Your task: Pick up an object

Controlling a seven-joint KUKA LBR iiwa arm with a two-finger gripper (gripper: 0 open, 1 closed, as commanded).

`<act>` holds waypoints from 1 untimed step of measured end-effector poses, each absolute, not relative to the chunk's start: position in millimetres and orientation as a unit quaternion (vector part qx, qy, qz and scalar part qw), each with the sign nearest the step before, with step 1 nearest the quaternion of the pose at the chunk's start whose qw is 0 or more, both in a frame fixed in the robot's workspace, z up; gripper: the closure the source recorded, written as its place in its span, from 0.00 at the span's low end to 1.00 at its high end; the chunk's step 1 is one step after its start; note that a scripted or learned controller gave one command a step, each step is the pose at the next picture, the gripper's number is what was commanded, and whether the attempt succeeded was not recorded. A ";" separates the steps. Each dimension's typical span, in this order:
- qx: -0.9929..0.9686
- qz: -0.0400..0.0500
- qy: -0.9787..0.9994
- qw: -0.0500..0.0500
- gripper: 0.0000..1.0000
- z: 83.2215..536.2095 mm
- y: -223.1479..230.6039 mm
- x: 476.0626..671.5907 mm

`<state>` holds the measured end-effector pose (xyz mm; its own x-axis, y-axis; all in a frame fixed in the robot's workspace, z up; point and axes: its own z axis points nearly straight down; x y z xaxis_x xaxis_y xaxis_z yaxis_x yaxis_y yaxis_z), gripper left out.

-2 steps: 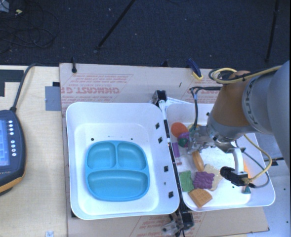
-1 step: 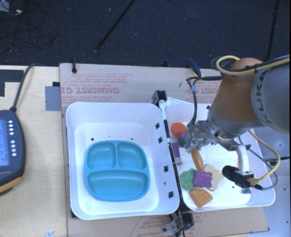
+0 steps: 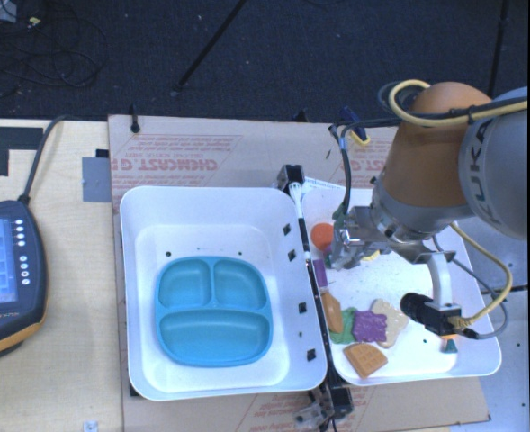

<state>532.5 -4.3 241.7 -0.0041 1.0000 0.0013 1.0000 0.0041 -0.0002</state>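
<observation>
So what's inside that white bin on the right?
The right white bin holds small toy foods: an orange ball, a purple piece, a tan wedge. The grey arm covers its far side.

- The grey arm (image 3: 498, 165) reaches in from the right, its orange band (image 3: 435, 151) above the wrist.
- The gripper (image 3: 344, 248) hangs low beside the divider between the bins, pointing down.

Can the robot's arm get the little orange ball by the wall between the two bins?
Probably yes. The gripper hangs just beside the orange ball in the right bin, and nothing lies on top of the ball. The bin's dividing wall sits close on the ball's other side, which could crowd the jaws.
</observation>
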 end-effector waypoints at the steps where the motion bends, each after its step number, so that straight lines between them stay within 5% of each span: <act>1: -0.707 0.002 -0.707 0.002 0.00 238.4 -5.9 531.8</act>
<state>531.8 -5.9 238.4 -0.0008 1.0000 0.0001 1.0000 0.0008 -0.0054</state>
